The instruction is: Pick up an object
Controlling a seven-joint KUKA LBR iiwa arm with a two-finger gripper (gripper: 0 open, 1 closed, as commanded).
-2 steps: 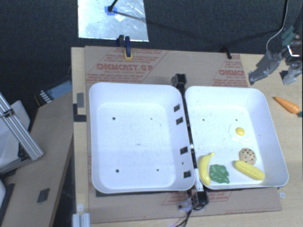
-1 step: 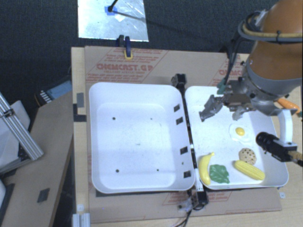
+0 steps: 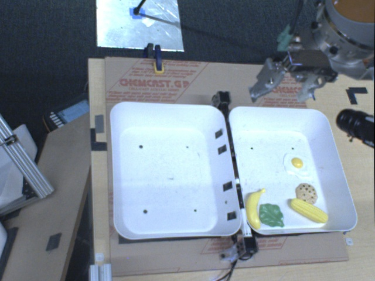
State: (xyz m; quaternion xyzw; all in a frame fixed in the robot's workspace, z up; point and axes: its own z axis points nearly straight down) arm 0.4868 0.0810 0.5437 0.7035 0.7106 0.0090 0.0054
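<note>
Objects for picking lie together in the right bin [image 3: 328, 134], all in the part of it nearest the camera. A banana [image 3: 254, 208] lies along the bin's left wall, close to the divider between the two bins, curved and roughly upright in the view. Just beside it, touching or nearly touching its lower half, sits a green leafy piece [image 3: 271, 215]. To the right of that is a corn cob [image 3: 309, 211], yellow, lying at a slant near the front wall. A round cookie [image 3: 306, 192] rests just above the cob, close enough that they may touch. Farther back, apart from the rest, is a fried egg [image 3: 296, 163], white with a yellow yolk.

The left bin [image 3: 126, 133] sits flush against the right one, joined by a dark strip with clips [image 3: 228, 163]. Both rest on a brown cardboard sheet [image 3: 176, 78] spread over the worktop [image 3: 64, 174].

The arm comes in from the upper right, and its gripper [image 3: 281, 91] hangs above the back edge of the right bin, over the cardboard rather than over the toys, well apart from all of them. Its two fingers [image 3: 265, 85] stand spread wide, with nothing between them.

A shiny metal sheet [image 3: 139, 16] lies beyond the cardboard at the back.
</note>
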